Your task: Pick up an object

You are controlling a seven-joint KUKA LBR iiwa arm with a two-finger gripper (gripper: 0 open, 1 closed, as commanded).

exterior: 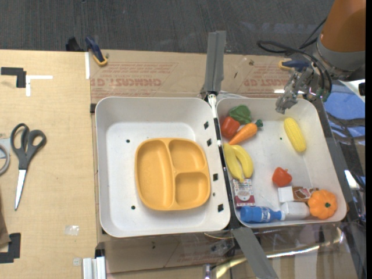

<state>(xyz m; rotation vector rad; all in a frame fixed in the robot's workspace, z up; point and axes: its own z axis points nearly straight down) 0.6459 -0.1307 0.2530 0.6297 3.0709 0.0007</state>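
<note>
My gripper (289,100) hangs over the far right corner of the right bin (328,156), its fingers (285,103) pointing down with nothing visible between them. Just in front of it lies a yellow corn cob (295,134). Farther left in the same bin are a green pepper (240,113), a red pepper (229,126), a carrot (244,133) and bananas (239,161). Toward the near side sit a small red object (282,176), a blue bottle (260,214), a white box (289,201) and an orange pumpkin (322,204).
The left bin (113,156) holds a yellow divided plate (172,173). Scissors (23,150) lie on the wooden bench at the left. A grey divider bar (215,63) rises between the bins at the back. Cables trail behind the arm at the upper right.
</note>
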